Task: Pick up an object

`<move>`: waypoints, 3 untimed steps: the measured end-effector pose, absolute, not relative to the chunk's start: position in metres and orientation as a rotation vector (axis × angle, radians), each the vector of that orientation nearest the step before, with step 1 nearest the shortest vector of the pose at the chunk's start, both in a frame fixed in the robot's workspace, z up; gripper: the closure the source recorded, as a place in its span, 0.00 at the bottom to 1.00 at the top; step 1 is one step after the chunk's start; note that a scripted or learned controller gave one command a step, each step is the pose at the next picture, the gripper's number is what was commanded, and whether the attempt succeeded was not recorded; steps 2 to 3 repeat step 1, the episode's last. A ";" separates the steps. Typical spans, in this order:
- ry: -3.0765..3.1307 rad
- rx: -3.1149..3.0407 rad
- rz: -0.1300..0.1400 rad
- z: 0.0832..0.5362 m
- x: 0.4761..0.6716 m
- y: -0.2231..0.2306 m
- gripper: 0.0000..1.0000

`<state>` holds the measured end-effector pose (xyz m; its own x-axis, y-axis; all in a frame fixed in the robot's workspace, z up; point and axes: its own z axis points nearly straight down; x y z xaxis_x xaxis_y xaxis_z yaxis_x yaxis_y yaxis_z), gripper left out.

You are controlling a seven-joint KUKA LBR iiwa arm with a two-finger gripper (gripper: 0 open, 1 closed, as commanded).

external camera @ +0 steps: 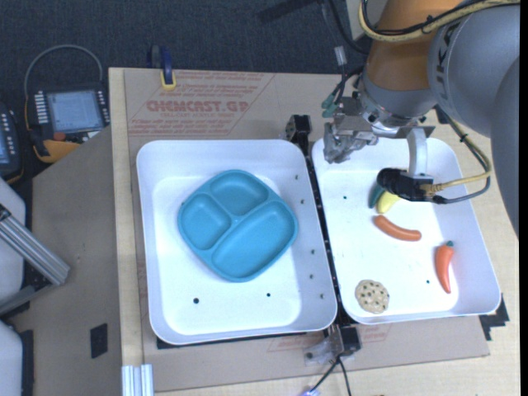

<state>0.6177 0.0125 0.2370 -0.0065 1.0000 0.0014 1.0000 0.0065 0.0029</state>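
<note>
Dark carpet is surrounding the bench (124, 221), which is carrying two shallow white bins side by side. Left bin (153, 221) is holding a blue divided plate (238, 223) near its centre. Right bin (470, 258) is holding the candidate objects: a hot dog (398, 228) near centre, a carrot (445, 266) at 4 o'clock from it, a cookie (372, 295) at 7 o'clock, and a small yellow-green item (376, 197) at 11 o'clock, lying against a black part with a yellow cable (406, 185).

The arm (429, 40) is reaching in from 2 o'clock. The tool (338, 149) is hanging over the right bin's 11 o'clock corner, well apart from every object, with nothing between its fingers; whether they are spread or closed cannot be told at this resolution.

Step in hand, by judgement: approach, with no object selected or contacted. The next move is calling for travel toward 4 o'clock to centre over one object, the hot dog being nearest in open space, followed by aligning the fingers across its short axis before descending.
</note>
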 end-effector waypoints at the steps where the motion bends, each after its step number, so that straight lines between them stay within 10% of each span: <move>1: 2.225 2.215 0.004 0.234 0.638 0.059 1.00; 3: 2.225 2.215 0.004 0.234 0.638 0.059 1.00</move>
